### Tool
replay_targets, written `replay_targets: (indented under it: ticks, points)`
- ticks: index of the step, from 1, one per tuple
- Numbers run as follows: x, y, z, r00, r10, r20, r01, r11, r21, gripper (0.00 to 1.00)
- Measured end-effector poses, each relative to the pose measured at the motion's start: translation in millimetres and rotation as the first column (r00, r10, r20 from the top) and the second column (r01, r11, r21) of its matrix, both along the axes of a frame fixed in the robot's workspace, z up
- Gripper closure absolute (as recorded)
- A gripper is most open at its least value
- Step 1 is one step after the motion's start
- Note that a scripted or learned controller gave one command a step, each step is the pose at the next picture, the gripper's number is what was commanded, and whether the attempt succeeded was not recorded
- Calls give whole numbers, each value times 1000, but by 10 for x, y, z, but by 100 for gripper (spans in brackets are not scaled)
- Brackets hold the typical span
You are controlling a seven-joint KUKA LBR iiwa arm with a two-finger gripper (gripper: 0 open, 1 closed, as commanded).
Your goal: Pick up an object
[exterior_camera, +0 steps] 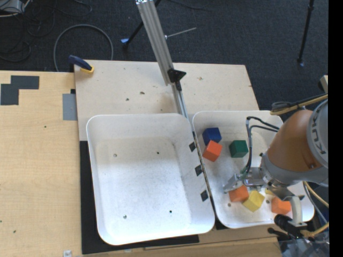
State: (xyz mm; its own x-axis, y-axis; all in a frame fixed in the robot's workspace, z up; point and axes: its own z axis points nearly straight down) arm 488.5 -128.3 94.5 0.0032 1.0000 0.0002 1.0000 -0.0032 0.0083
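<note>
My gripper [242, 185] hangs low over the front part of the right bin [228, 221], its grey and orange arm coming in from the right. An orange block [238, 195] lies right under its tip, with a yellow cube [255, 201] touching that block on the right. Another orange block [280, 206] sits further right, partly under the arm. Toward the back of the same bin are a blue cube [212, 134], an orange cube [213, 150] just in front of it, and a green cube [238, 148].
The left bin [107, 127] adjoins the right one, with black clips [198, 170] along the shared wall. A slanted aluminium bar [156, 36] rises behind the bins. Cables [257, 123] loop over the right bin's back corner.
</note>
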Motion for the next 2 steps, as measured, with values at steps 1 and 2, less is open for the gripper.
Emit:
replay_targets:
  ticks: [1, 2]
  points:
    - [1, -2, 76, 1000, -1, -5, 1, 1000, 1, 100]
    - [531, 515, 995, 1000, 9, -2, -9, 1000, 1, 100]
